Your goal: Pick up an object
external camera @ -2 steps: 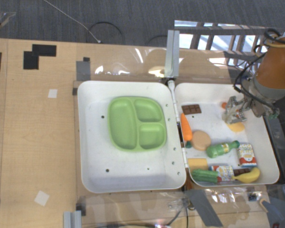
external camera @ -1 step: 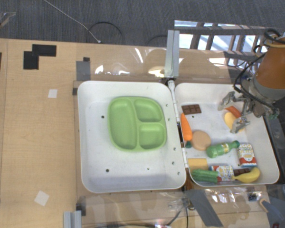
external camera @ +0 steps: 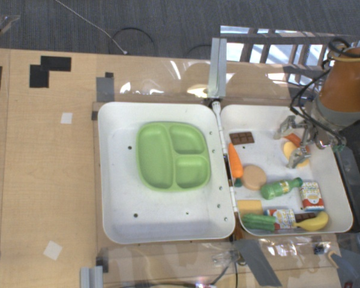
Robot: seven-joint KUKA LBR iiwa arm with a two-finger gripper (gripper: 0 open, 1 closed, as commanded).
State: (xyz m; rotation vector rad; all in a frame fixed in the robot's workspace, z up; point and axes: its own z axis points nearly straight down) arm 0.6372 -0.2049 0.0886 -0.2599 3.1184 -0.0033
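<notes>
My fingers [external camera: 295,140] hang low in the right-hand shallow white plastic bin [external camera: 270,120], in its upper right part. They stand apart, one at the left and one lower right, with a small orange-and-yellow rounded toy piece [external camera: 291,146] between them; whether they touch it, I cannot tell.

Landmark: the round tan cookie-like disc [external camera: 254,176] near the bin's middle.
- Brown chocolate bar [external camera: 241,138]: above the disc, well apart.
- Orange carrot [external camera: 235,161]: just left of the disc, along the bin's left wall.
- Green bottle [external camera: 280,188]: just right and below, lying tilted.
- Small red-and-white carton [external camera: 311,196]: farther right.
- Yellow block [external camera: 249,206]: below.
- Yellow banana [external camera: 312,222]: lower right, by the front wall.

Left bin [external camera: 117,179]: green three-compartment plastic plate [external camera: 173,155], well left of the disc.
</notes>
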